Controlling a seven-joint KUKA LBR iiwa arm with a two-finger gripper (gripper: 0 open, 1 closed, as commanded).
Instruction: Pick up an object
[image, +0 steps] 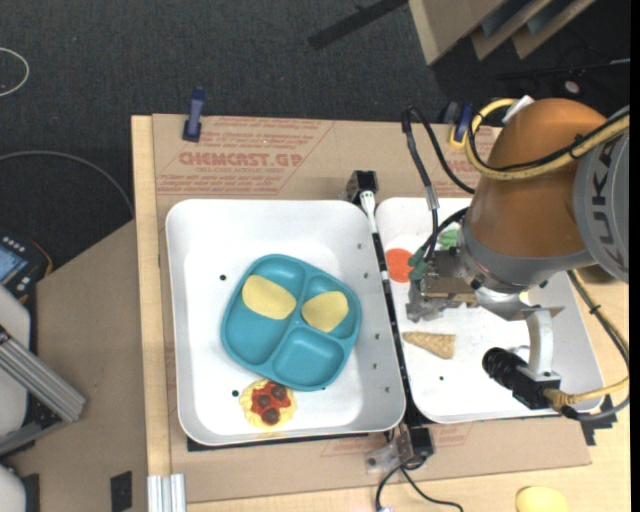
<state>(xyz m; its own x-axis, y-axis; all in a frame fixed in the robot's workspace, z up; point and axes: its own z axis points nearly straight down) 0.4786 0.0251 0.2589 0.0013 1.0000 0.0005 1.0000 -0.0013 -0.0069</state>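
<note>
I see several loose items across the two bins. In the right bin (570, 395) a tan wedge (431, 344) lies flat near the bin's left wall, and an orange piece (398, 264) sits further up against that same wall, with a small green bit (447, 239) just beside the arm's body. In the left bin (190, 300) a blue tray (290, 350) rests near the middle, tilted on the diagonal, with a yellow piece (267, 297) in its upper-left compartment and another yellow one (325, 310) in its upper-right compartment; the lower compartment shows bare blue. Just below the tray, touching its lower edge, lies a small pizza (267, 404) with red dots on it.

My pincer (437, 290) hangs over the right bin, above the wedge and to the right of the orange piece (the wrist's metal block hides most of it), so I cannot tell how it stands, nor whether anything is in it. The arm (530, 200) comes in from the right, its big orange band covering the upper part of the right bin. A black cylinder (512, 374) on a white bracket sticks out below the wrist.

Both bins sit on a cardboard sheet (240, 155) with red print, which covers the bench.
</note>
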